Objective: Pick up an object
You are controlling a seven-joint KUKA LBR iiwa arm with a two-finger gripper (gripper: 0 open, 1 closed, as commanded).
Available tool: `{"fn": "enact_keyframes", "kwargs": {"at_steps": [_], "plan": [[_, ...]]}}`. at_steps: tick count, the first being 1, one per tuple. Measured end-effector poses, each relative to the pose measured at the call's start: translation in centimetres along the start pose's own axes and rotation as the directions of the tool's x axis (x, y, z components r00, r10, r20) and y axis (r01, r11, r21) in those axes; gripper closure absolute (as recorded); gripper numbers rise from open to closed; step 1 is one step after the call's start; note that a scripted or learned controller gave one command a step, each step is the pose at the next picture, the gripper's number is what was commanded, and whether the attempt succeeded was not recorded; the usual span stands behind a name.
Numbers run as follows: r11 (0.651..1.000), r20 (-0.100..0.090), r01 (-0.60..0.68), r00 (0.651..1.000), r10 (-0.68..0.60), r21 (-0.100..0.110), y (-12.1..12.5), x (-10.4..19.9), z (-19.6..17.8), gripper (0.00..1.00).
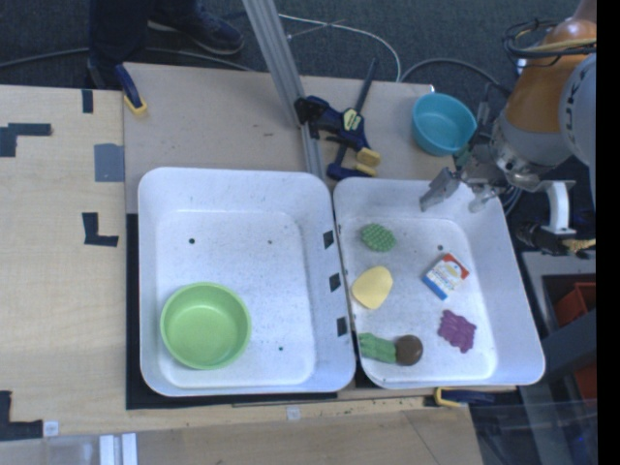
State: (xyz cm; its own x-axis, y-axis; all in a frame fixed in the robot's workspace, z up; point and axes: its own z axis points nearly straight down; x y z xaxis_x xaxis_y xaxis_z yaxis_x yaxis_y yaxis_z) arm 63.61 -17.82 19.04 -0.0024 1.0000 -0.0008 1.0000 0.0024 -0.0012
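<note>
The arm point(557, 95) hung over the right bin's point(513, 289) far corner; to grasp well, it needed to descend squarely over one isolated piece, perhaps the carton point(446, 275), which lay clear of its neighbours. The gripper point(457, 194) stood spread wide, holding nothing, touching nothing. The yellow lump point(372, 287) and purple piece point(456, 330) lay nearby.

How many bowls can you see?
2. A green bowl sits in the left bin, in its near-left corner. A blue bowl stands on the bench behind the right bin, next to the arm.
</note>
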Motion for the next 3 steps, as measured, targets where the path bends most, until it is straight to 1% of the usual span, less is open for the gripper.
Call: {"fn": "enact_keyframes", "kwargs": {"at_steps": [1, 2, 3], "plan": [[1.000, 0.000, 0.000, 1.000, 0.000, 0.000, 0.0, 0.0, 0.0, 0.00], [1.000, 0.000, 0.000, 1.000, 0.000, 0.005, -0.2, 0.2, 4.4, 0.00], [1.000, 0.000, 0.000, 1.000, 0.000, 0.005, -0.3, 0.4, 9.8, 0.00]]}}
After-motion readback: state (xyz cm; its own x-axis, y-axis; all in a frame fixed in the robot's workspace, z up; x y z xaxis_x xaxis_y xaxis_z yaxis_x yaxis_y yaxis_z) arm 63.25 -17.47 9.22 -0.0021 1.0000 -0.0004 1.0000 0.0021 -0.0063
